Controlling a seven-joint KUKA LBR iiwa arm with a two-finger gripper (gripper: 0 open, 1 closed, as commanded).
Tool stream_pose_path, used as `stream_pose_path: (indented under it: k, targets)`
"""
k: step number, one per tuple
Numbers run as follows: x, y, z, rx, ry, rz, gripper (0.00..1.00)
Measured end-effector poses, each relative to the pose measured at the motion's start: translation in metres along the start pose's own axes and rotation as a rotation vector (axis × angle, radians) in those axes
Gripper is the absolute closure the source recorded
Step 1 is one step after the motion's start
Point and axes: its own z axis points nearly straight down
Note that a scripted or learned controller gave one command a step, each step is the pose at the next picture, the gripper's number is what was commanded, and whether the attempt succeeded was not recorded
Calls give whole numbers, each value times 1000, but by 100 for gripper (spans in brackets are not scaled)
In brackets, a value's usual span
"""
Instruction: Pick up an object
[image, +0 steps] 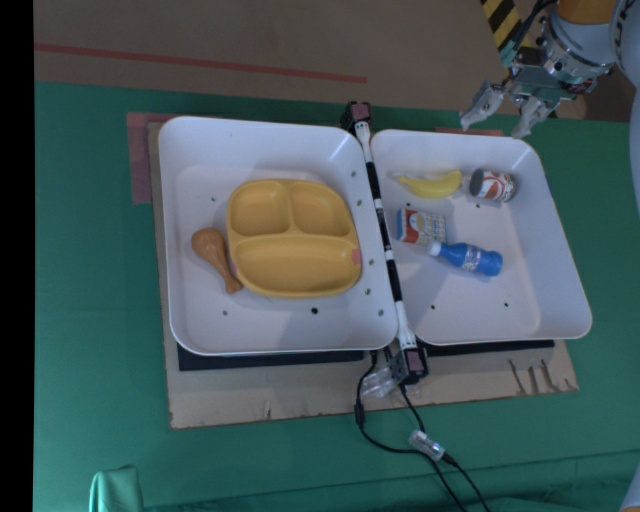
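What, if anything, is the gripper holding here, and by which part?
Nothing. The gripper hangs open above the far edge of the right bin, with nothing between its fingers; the banana and can lie below.

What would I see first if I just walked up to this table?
Probably the big yellow divided plate in the left bin, with a brown toy drumstick beside it. Next, the right bin with a banana, a small can, a little carton and a blue bottle. The robot's pincer hangs open above that bin's far edge.
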Motion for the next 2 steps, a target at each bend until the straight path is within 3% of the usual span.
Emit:
stream_pose_path:
  k: [2]
  targets:
    - [0,0,0,0,0,0,0]
